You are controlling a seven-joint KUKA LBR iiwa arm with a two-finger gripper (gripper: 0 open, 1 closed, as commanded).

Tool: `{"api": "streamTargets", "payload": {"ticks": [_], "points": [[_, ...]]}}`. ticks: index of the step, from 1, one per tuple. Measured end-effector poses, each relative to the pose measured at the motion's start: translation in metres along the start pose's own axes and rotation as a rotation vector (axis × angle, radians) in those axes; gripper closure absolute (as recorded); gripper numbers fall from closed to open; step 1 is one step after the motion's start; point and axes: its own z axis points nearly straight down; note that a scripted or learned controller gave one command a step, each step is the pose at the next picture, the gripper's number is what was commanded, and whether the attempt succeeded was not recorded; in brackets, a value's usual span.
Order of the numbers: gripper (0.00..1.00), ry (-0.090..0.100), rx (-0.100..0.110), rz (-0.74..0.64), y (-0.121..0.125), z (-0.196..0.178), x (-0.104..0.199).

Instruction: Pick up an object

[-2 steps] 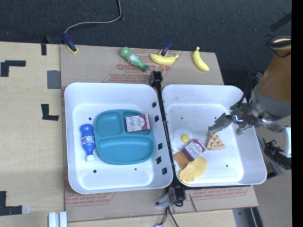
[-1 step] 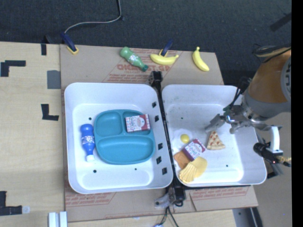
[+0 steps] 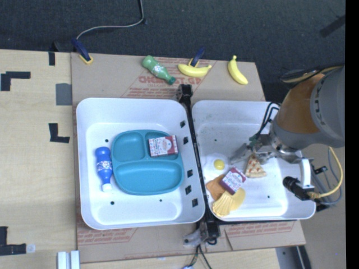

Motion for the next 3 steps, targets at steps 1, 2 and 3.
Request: {"api": "streamTargets", "payload": {"ticks": [1,2,3], "points": [[1.0,-0.004,-0.003,0.001,0.0,-0.01,-0.001],[1.0,0.001,0.003,-0.002,-0.025,-0.098,0.088],[1.0,0.001,0.004,-0.002,0.026,-0.097,0.142]]}}
